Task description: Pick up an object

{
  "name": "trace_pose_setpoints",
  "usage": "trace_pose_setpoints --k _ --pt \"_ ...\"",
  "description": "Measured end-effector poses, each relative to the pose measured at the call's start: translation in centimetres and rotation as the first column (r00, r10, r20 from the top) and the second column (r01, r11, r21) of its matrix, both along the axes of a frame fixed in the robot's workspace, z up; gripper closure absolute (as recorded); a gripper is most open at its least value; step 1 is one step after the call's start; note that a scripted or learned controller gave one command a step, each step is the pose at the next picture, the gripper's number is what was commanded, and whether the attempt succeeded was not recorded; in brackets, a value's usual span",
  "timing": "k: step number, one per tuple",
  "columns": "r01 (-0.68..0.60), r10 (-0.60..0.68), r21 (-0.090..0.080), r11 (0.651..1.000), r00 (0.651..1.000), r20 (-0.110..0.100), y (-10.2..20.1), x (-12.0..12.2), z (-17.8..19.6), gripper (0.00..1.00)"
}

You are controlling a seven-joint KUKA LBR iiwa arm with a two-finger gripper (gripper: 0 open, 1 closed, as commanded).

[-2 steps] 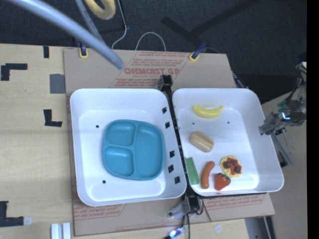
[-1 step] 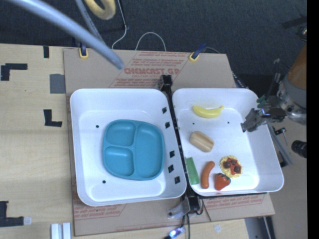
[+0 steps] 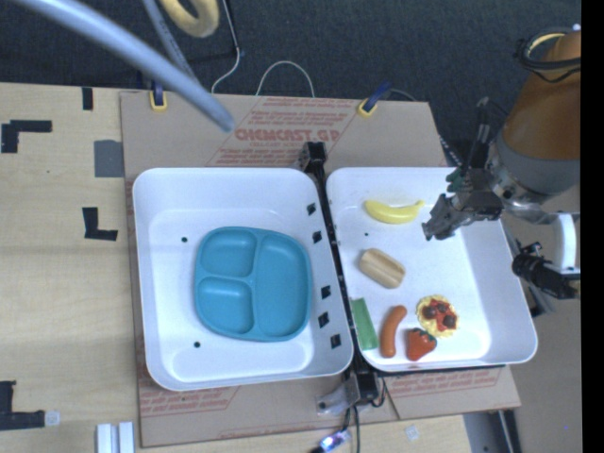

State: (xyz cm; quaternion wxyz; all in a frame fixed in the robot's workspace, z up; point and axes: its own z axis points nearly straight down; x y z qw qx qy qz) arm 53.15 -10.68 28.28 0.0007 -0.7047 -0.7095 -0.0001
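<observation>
The gripper (image 3: pixel 442 223) hangs over the upper right part of the right bin (image 3: pixel 505 281), just beside the banana (image 3: pixel 394 211), which lies to its left. From where I stand the dark fingertips merge into one mass, so I cannot tell whether the claw is wide or narrow; nothing shows between the tips.

Step in hand, as I judge it: approach to a grasp, with the banana the nearest candidate.

Recommended procedure:
1. Shift the gripper left until it is centred over the middle of the banana.
2. Turn the wrist so the closing line crosses the banana's short axis, not its length.
3. Descend straight down, stop just above the bin floor, then close.
4. Lift vertically and confirm the object rises with the tips.

Risk: a descent off centre would likely push the fruit along the smooth floor.

Appearance of the target: the banana is yellow, short and curved, lying flat with its ends turned upward in the view, well apart from the bread roll (image 3: pixel 381 268) below it. It looks like a smooth toy, likely light and somewhat slippery.

The left bin (image 3: pixel 156 253) holds a blue divided plate (image 3: pixel 253 284).
</observation>
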Motion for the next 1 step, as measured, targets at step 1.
trace_pose_setpoints --k 1 --pt "0.000 0.000 0.000 1.000 1.000 -0.001 5.62 1.58 -0.30 1.00"
